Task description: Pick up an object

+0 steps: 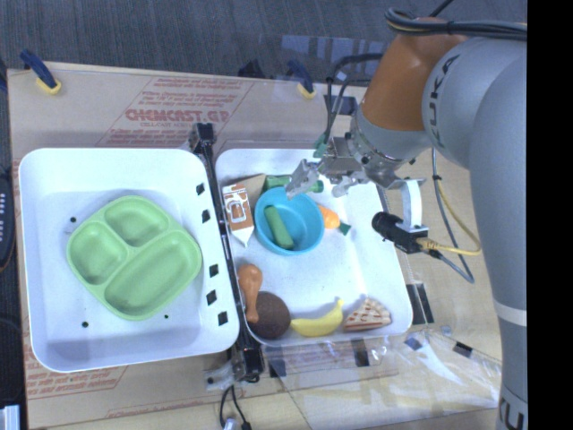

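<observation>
Two white bins sat side by side on the bench in the camera view. The left bin (45, 240) carried a green divided plate (134, 256), tilted a touch. The right bin (380, 267) was the busy one: a blue bowl (288, 222) with a green vegetable (278, 227) lying inside it, a small brown carton (236, 207) just beside the bowl, an orange piece (329, 217) peeking out at the bowl's far side. Along the near wall lay a drumstick (250, 285), a dark brown round item (270, 315), a banana (319, 322) and a waffle slice (368, 314). The gripper (313, 176) hung over the bowl's back rim, fingers parted, nothing between them.
</observation>
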Available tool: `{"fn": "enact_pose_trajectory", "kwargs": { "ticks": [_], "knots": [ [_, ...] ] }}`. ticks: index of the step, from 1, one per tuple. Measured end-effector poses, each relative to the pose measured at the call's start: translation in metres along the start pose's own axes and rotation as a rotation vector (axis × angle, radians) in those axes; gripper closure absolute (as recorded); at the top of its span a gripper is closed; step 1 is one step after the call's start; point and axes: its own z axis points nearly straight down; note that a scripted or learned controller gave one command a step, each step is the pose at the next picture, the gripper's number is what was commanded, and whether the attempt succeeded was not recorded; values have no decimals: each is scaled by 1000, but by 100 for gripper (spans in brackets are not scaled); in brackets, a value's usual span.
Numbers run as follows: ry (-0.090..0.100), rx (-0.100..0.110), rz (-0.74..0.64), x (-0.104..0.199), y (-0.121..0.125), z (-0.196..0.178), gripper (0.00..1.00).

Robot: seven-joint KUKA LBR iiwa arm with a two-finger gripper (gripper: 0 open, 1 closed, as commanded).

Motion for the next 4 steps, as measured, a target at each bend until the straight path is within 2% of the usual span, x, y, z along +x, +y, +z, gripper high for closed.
{"fn": "enact_pose_trajectory", "kwargs": {
  "ticks": [1,2,3,4],
  "knots": [
    [-1,-5,-196,-12,-20,125,0],
    [-1,-6,-41,17,-60,134,0],
    [-1,0,-52,17,-60,125,100],
    [1,-13,-82,73,-70,8,100]
  ]
}}
